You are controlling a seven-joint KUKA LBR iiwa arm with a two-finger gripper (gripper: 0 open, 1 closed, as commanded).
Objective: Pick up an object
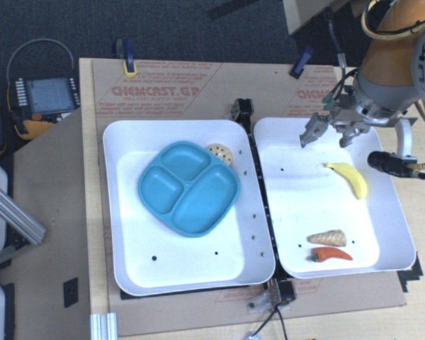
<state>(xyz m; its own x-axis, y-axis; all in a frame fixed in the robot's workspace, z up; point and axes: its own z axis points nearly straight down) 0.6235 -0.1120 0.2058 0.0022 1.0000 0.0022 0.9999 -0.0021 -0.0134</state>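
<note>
The gripper [328,134] is hovering with its 2 fingers spread above the right bin [290,211]; lowering squarely astride the banana [350,178] seems wisest.

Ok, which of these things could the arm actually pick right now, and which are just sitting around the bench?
Pickable, in the right bin under the open pincer:
banana
beige root
red pepper

Lying about:
blue plate and cookie in the left bin
clamps
screen
</note>
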